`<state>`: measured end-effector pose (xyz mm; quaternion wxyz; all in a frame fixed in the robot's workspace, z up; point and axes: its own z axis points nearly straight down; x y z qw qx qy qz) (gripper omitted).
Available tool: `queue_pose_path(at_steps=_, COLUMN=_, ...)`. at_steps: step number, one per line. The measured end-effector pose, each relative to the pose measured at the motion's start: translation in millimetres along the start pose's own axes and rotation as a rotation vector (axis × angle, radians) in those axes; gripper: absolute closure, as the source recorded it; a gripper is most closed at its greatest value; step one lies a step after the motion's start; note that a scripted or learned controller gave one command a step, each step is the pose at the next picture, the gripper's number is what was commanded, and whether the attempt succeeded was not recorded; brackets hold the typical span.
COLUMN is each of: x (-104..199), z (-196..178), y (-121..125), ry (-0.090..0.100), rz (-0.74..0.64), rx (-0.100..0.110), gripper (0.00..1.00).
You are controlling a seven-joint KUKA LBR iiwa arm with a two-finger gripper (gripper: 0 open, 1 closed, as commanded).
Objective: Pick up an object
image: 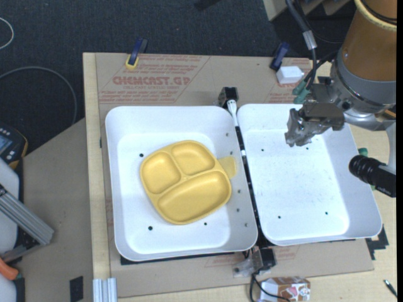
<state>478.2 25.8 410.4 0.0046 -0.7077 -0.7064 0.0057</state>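
A yellow three-compartment plate lies upside up in the left white bin, slightly right of its middle. A small yellow piece peeks out from under the plate's right rim. My gripper hangs over the upper part of the right white bin, well to the right of the plate. Nothing shows between its fingertips.
A black bar runs between the two bins. Blue clamps and a white block sit on the cardboard at the back. A black cylinder juts in over the right bin's right rim.
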Motion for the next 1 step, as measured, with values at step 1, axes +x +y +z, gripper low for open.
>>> queue_pose_path(at_steps=1, x=65.7, z=-13.8, y=0.8, ry=0.003, rz=-0.010, rx=-0.018, gripper=1.00)
